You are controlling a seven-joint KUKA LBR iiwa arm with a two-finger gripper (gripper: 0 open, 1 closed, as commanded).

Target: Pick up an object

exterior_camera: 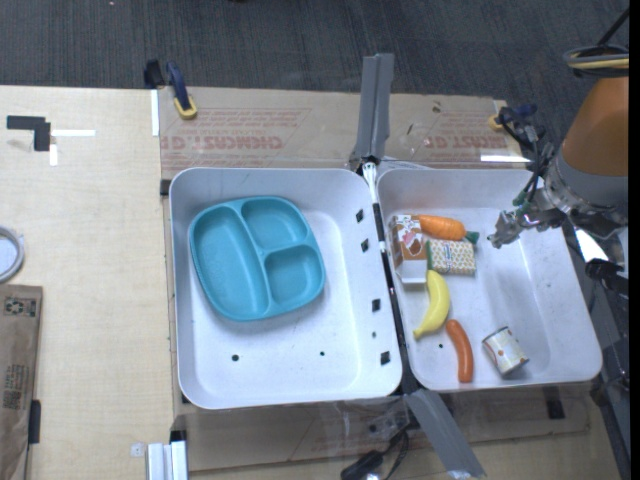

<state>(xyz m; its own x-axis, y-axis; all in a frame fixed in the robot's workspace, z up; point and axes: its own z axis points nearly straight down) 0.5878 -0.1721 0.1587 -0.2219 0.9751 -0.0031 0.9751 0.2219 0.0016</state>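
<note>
The gripper (500, 236) hovers just right of the carrot (442, 227) — I cannot tell its state. Nearest pick is the carrot, at the right bin's (560, 373) back; best to descend straight over its middle — clear of the box (452, 257) just below it.

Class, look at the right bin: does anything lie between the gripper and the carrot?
Nothing visible does. The gripper hangs over the right bin, and the carrot lies to its left in the picture, with only bare white bin floor between them. The banana and sausage lie nearer the camera, off that line.
</note>
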